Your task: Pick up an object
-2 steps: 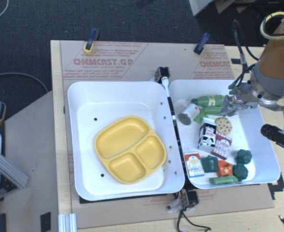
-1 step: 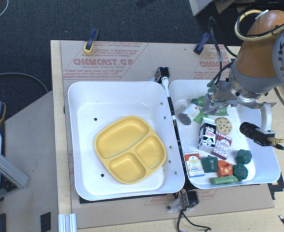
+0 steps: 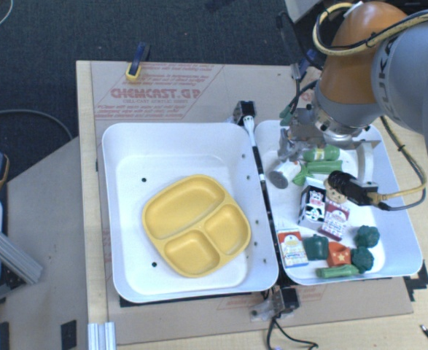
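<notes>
My gripper [image 3: 299, 146] hangs low over the back left part of the right bin [image 3: 410, 248], under the grey and orange arm. Just below and right of it lies a green cylinder-shaped toy [image 3: 321, 154] and a second green piece [image 3: 317, 170]. A grey rounded object [image 3: 278, 177] sits at the bin's left wall beside the gripper. Toward the front lie a black-and-white cow carton [image 3: 313, 208], a pink carton [image 3: 336, 219], a small figure with a brown head [image 3: 337, 188], a red-topped packet [image 3: 292, 248] and several green and red toy foods [image 3: 345, 257].
The left bin [image 3: 119, 195] holds a yellow divided plate [image 3: 196, 224]. A black clamp [image 3: 244, 112] sits at the back between the bins. A cable [image 3: 396, 192] loops from the arm over the right bin. Brown cardboard [image 3: 155, 90] lies behind the bins.
</notes>
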`<state>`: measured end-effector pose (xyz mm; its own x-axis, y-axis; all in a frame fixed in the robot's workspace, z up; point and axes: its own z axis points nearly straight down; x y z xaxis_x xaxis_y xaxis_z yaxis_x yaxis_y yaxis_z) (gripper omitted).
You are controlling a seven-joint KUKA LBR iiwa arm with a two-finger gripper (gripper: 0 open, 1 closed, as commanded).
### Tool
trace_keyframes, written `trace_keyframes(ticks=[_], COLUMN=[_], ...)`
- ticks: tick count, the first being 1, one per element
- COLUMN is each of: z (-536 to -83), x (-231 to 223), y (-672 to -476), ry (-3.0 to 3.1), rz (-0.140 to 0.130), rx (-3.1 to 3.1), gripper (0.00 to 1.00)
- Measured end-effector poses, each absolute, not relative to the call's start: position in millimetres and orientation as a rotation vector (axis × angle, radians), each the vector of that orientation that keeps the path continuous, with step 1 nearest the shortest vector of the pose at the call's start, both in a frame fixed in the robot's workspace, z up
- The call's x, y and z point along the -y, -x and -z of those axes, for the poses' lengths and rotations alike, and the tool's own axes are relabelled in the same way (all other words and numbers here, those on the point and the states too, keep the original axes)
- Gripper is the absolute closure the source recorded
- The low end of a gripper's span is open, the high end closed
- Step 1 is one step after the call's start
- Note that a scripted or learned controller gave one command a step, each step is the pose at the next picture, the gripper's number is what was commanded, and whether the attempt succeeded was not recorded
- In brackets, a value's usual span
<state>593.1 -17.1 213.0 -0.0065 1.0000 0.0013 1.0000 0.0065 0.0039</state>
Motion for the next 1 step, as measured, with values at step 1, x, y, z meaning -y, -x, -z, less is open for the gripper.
trace_keyframes(ticks=[1], z=[-235.9], x=[-18.6], y=[-603.7], ry=[-2.213], rz=[-0.007], rx=[-2.225], gripper=[1.00])
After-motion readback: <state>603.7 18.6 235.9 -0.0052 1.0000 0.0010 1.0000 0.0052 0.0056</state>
